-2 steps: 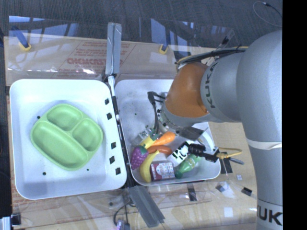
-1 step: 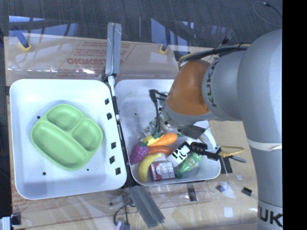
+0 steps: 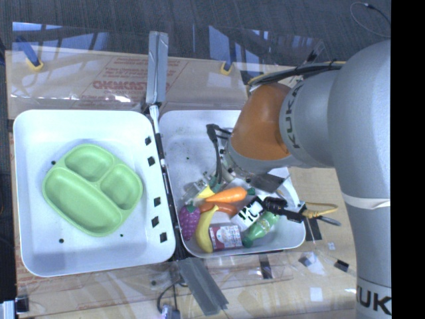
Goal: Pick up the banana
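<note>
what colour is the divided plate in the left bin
Light green, plain with no pattern. The divided plate shows clearly in the camera view, lying in the left bin.

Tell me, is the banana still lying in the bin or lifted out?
Lying in the right bin: the banana rests among the other toy food, beside the grapes.

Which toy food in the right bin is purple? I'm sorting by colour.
The grapes, by the bin's left wall, just left of the yellow banana; the carrot is orange.
</note>
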`<state>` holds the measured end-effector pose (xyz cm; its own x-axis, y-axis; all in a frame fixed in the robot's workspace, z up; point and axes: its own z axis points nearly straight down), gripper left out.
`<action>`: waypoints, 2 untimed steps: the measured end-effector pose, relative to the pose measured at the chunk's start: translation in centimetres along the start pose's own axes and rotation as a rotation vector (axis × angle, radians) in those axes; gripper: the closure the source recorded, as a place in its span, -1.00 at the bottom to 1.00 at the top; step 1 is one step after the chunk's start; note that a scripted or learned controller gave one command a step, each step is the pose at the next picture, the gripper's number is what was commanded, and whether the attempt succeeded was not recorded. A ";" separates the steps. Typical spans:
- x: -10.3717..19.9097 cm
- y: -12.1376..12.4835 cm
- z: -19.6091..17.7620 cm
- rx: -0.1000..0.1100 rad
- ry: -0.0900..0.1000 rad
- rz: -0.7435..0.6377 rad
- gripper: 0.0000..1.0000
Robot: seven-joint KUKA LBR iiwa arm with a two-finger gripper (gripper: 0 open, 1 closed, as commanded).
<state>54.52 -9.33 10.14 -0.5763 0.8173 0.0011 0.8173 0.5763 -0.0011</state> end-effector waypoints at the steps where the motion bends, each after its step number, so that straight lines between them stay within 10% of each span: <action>1: 1.1 1.2 -9.1 -0.002 -0.003 -0.363 -1.00; 2: 2.1 1.3 -9.0 0.001 0.001 -0.203 -1.00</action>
<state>54.42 -6.82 19.15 -0.7294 0.6841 0.0026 0.6840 0.7294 -0.0021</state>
